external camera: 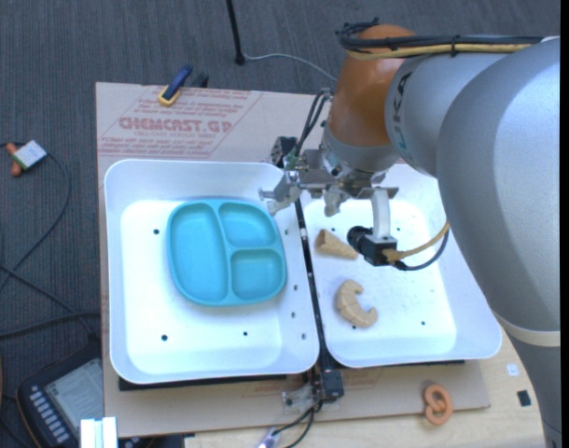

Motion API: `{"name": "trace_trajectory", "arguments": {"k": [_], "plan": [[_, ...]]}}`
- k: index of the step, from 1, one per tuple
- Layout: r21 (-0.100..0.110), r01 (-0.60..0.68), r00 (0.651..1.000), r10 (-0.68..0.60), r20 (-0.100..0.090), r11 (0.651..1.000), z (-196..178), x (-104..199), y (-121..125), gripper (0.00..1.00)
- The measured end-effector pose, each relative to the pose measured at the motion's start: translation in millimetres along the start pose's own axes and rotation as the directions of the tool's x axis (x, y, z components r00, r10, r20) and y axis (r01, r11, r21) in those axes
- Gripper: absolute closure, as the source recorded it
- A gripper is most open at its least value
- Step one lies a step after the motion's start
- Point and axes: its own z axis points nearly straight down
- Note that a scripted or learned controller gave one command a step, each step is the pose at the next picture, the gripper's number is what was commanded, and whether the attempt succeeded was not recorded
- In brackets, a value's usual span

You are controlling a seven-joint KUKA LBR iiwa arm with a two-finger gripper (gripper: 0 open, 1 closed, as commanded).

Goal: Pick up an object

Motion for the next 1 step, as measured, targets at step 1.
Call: {"name": "trace_trajectory", "arguments": {"k": [1], "plan": [[0.0, 0.0, 1.0, 0.0, 0.0, 1.0, 0.0, 0.0, 0.0, 0.0]]}}
